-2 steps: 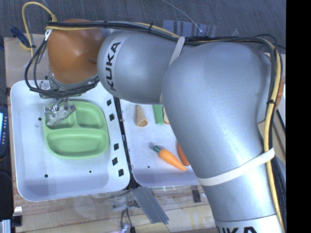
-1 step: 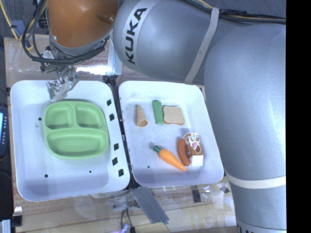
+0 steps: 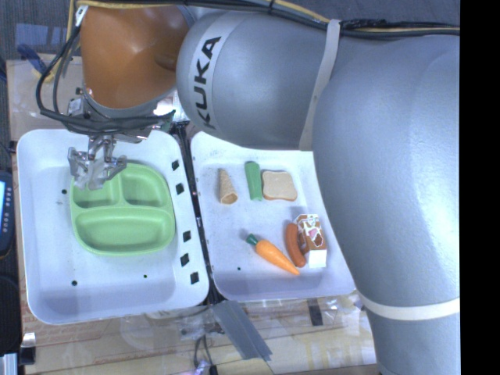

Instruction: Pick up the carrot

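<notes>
Right bin (image 3: pixel 234 283): carrot (image 3: pixel 275 255) diagonal, leaves upper-left

We are seeing a bulky grey arm (image 3: pixel 328 123) bearing black KUKA lettering (image 3: pixel 207 80), an orange band (image 3: pixel 129 41), black and yellow cables (image 3: pixel 258 5) and a metal gripper (image 3: pixel 95 166).

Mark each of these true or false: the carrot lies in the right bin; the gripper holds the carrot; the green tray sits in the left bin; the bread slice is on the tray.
1. The orange toy carrot with a green top lies in the right white bin. True.
2. The two-finger gripper holds the carrot. False: it hangs over the green divided plastic tray, far from the carrot.
3. The tray sits in the left white bin. True.
4. The tan toy bread slice is on the tray. False: it lies in the right bin.
</notes>
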`<state>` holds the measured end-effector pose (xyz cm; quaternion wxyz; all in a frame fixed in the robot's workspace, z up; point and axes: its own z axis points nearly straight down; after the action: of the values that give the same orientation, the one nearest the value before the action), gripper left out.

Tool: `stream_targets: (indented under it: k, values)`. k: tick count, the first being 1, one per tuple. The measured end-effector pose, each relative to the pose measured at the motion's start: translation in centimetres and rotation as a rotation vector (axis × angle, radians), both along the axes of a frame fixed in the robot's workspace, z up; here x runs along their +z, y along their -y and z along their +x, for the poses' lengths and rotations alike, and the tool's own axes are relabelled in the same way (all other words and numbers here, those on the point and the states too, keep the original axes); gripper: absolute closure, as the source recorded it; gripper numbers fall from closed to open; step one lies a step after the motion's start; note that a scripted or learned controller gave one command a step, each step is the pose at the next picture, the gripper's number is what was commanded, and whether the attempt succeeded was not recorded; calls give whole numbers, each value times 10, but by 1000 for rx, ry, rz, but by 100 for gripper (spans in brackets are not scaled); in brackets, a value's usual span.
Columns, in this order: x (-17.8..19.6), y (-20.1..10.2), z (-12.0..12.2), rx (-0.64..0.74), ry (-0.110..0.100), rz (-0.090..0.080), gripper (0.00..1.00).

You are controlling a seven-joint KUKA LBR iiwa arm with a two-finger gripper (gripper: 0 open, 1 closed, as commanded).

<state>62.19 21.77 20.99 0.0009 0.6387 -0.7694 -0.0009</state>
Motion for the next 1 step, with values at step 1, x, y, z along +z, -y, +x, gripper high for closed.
stream_targets:
  k: [1]
  values:
    - [-116, 11, 30, 396, 7, 3, 100]
